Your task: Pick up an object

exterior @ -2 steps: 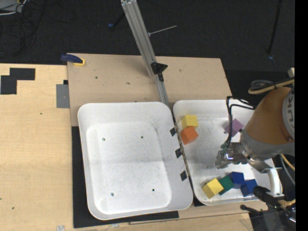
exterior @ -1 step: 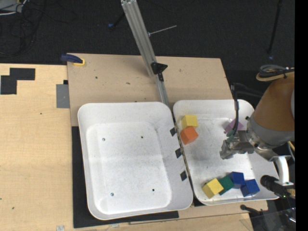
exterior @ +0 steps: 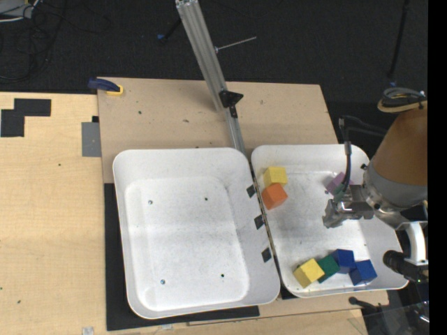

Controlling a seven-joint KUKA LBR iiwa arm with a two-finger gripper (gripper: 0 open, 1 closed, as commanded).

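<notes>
The tool [exterior: 334, 216] hangs over the middle of the right bin [exterior: 307, 160]; whether it is open or closed cannot be told, and nothing is seen in its hold. Yellow block [exterior: 274, 176] and orange block [exterior: 274, 196] sit touching at the bin's left wall, well apart from the tool. A descent here would likely close on bare floor. Crowded blocks [exterior: 335, 267] lie near, below the tool, and could be knocked.

Pale wooden bench [exterior: 49, 208] (black patches inlaid) against dark floor [exterior: 105, 33].
</notes>
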